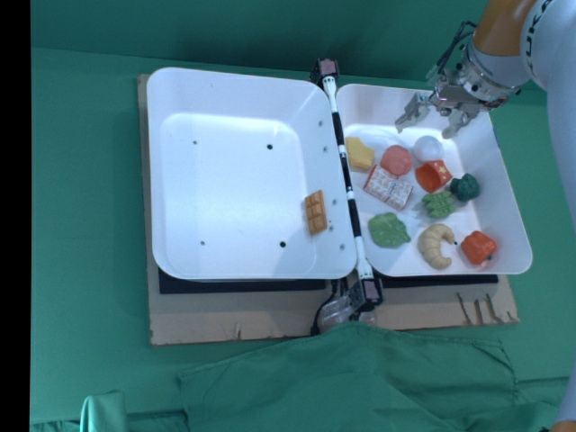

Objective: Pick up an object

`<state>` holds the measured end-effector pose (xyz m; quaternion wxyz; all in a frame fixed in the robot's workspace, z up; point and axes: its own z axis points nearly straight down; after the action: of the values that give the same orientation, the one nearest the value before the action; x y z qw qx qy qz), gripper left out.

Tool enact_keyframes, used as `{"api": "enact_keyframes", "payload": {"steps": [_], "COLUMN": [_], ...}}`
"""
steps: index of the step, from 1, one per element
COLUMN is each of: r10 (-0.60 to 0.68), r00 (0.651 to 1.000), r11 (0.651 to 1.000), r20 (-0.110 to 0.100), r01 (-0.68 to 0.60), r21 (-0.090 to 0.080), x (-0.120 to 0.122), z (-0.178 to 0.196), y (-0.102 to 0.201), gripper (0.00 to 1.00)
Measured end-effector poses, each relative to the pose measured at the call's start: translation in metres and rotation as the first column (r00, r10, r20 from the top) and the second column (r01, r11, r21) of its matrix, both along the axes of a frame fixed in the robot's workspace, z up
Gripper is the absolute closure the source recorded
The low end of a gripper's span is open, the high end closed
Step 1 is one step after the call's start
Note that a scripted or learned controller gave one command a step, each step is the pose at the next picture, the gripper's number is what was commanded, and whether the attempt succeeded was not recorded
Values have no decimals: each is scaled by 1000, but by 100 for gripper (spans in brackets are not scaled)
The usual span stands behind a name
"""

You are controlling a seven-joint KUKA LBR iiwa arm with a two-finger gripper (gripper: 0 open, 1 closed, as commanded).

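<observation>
You can see the gripper [435, 115] hanging over the far part of the right bin [506, 207], its fingers spread apart with nothing between them. Directly below and just toward you from it sits a white ball [428, 148], close to the fingertips, though you cannot tell whether they touch it. Around that ball lie the other pieces: a red round piece [396, 160] beside it, a yellow block [359, 154] near the divider, a red-and-white packet [388, 187] tilted in the middle, an orange-red cup [433, 176], two dark green pieces [465, 187] and [438, 205], a leafy green piece [389, 230], a croissant [437, 245] and an orange pepper [478, 247] at the near side. In the left bin [180, 106] a small orange waffle-like bar [315, 212] lies alone near the right wall. Both bins rest on the counter [225, 318].
</observation>
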<state>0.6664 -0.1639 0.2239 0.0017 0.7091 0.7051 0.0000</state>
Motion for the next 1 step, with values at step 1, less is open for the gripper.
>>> {"api": "enact_keyframes", "payload": {"steps": [1], "r10": [7], "r00": [1000], "r11": [1000], "r20": [-11], "r01": [-7], "r21": [4], "x": [34], "z": [-42], "y": [-5], "gripper": [0]}}
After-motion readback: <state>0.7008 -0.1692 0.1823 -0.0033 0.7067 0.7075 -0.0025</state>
